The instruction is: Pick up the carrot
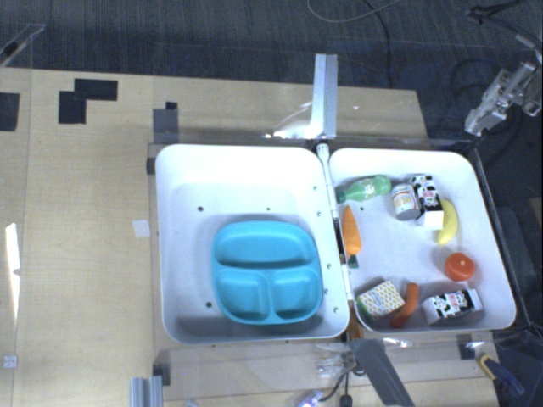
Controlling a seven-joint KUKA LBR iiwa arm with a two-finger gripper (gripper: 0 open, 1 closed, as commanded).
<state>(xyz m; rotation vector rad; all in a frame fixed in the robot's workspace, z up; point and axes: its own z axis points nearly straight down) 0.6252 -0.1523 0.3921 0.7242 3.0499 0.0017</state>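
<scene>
Carrot (pixel 349 231) lies in the right bin (pixel 484 195), against its left wall, just below a green bottle (pixel 365 188). Tool (pixel 495 100) hangs beyond the bin's upper right corner, well apart from the carrot; its state cannot be told.

- A robotics lab: two white bins (pixel 254 164) fixed side by side on a wooden bench (pixel 76 227).
- Loose cables (pixel 373 11) trail over dark carpet (pixel 170 24).
</scene>
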